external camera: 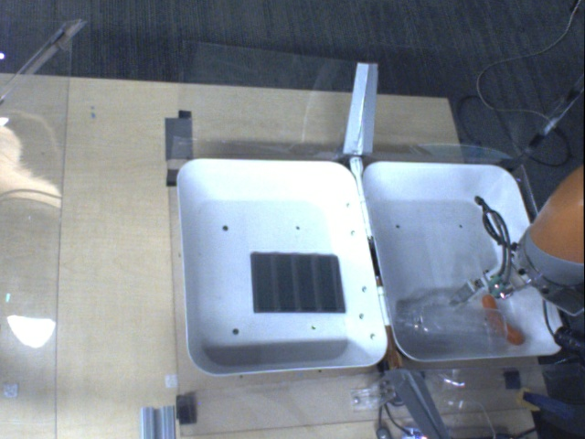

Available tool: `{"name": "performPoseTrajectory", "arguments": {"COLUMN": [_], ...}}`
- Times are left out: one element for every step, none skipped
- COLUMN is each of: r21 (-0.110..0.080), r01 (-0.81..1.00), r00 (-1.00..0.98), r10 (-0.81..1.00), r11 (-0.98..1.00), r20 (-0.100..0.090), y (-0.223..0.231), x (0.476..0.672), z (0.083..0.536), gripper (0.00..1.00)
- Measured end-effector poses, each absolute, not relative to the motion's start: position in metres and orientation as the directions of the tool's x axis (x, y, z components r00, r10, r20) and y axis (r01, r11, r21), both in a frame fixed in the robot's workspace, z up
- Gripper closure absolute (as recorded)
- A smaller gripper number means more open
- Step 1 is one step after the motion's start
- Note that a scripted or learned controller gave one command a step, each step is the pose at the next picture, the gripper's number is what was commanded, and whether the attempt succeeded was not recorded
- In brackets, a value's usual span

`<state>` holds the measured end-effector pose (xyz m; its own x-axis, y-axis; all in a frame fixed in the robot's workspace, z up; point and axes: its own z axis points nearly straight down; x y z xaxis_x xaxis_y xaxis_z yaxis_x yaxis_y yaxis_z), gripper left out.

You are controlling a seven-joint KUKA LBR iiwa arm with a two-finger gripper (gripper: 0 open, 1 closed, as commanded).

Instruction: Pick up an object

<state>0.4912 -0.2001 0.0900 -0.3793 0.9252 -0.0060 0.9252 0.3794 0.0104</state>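
Left bin [210, 273], well left of the gripper: dark ribbed pad [297, 283] flat on the floor, nothing touching it. Right bin [430, 186]: clear plastic bottle [437, 315] on its side near the front wall, just left of and below the gripper [494, 288]; small orange item [505, 323] just below the tip, identity unclear. Arm in from the right, orange band [559, 227] over the bin's right rim, wrist low, tip angled down-left near the floor; grasp state unreadable, cannot tell if released or clenched.
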Motion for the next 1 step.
{"name": "performPoseTrajectory", "arguments": {"r21": [0.019], "r01": [0.924], "r00": [-0.381], "r10": [0.924], "r11": [0.381], "r20": [-0.013], "y": [-0.1995], "x": [0.4951], "z": [0.1027], "gripper": [1.00]}}
